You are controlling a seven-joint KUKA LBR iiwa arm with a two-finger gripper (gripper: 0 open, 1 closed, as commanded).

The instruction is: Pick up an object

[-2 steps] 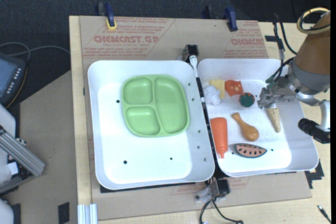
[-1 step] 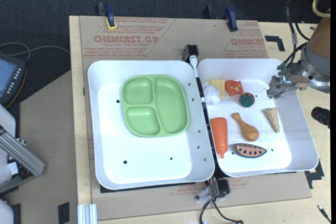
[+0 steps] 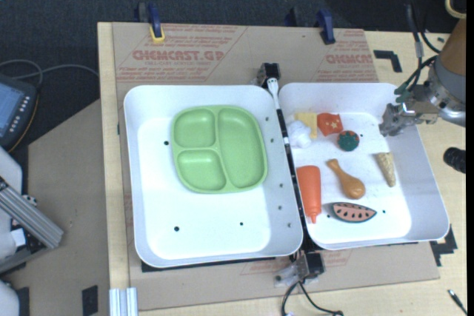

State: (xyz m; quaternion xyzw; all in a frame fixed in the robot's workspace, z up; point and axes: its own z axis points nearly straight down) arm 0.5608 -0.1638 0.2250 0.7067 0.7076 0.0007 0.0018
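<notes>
We can't tell gripper (image 3: 390, 122) state; cone (image 3: 384, 167) lies just below it, long axis approx. vertical.

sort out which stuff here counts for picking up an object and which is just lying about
For the job: tool, carrot, drumstick, watermelon slice, cone, red block, green-and-red ball, white lump, right bin.

Lying about: green divided plate, left bin, blue clamps.

Right bin: carrot (image 3: 309, 192) lying lengthwise at left, drumstick (image 3: 346, 178) beside it, watermelon slice (image 3: 352, 212) nearest (flat), cone (image 3: 385, 167) at right.
</notes>
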